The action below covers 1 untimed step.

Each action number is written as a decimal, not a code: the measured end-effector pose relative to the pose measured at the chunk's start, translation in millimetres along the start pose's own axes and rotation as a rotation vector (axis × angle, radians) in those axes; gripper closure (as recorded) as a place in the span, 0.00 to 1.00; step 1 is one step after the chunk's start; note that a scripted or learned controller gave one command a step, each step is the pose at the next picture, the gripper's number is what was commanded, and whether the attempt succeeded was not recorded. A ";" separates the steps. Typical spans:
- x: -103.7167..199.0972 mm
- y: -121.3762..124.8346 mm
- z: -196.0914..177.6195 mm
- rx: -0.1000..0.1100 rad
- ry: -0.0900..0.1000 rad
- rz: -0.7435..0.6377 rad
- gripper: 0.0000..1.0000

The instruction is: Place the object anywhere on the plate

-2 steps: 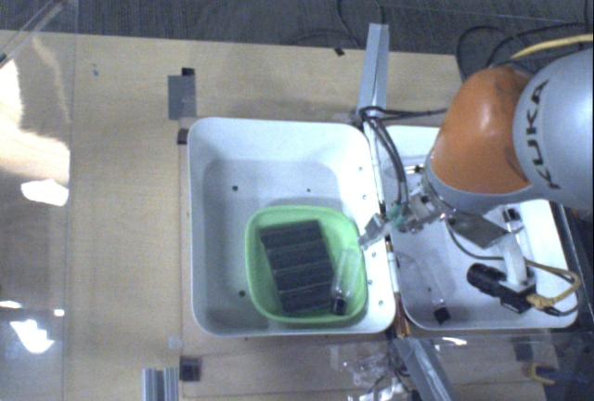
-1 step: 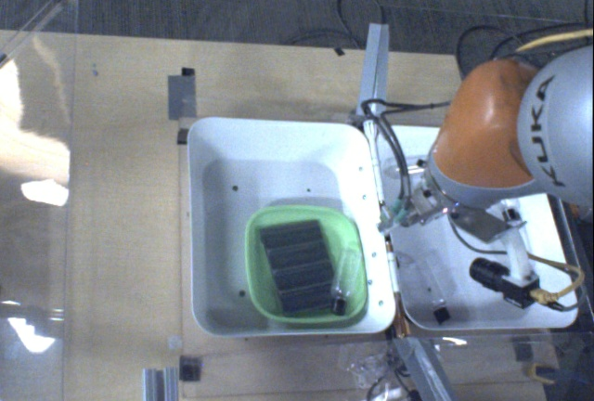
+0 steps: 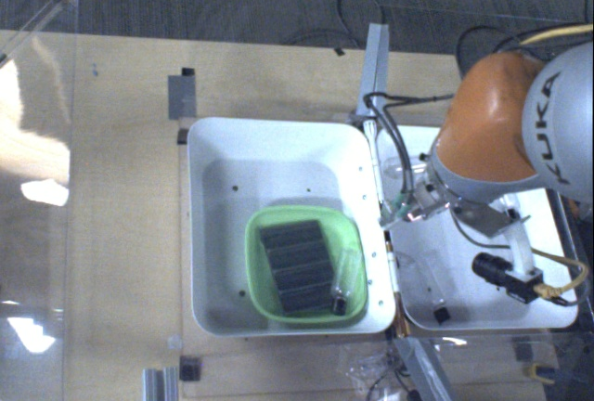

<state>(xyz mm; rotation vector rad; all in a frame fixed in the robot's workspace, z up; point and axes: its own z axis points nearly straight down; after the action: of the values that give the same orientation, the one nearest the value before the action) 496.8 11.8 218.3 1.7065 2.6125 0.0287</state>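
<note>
A green plate (image 3: 258, 237) lies in the left bin (image 3: 218, 204), toward its front. A dark ridged block (image 3: 297, 265) rests on the plate and covers most of its middle. Beside the block, on the plate's right side, lies a clear tube with a black cap (image 3: 344, 283). My gripper (image 3: 410, 204) hangs under the orange band of the arm (image 3: 487, 125), over the left edge of the right bin (image 3: 483, 320), just right of the wall between the two bins. The wrist hides most of it, and I see nothing held in it.
A small black piece (image 3: 442, 314) lies near the front of the right bin. A black cylinder with a yellow cable (image 3: 501, 274) sticks out from the arm over that bin. A grey post (image 3: 375, 56) and cables stand behind the bins.
</note>
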 end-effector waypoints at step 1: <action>0.0 0.0 0.0 0.000 0.000 0.000 0.00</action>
<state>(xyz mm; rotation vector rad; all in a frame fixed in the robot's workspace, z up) 496.8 11.8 218.3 1.7069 2.6123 0.0285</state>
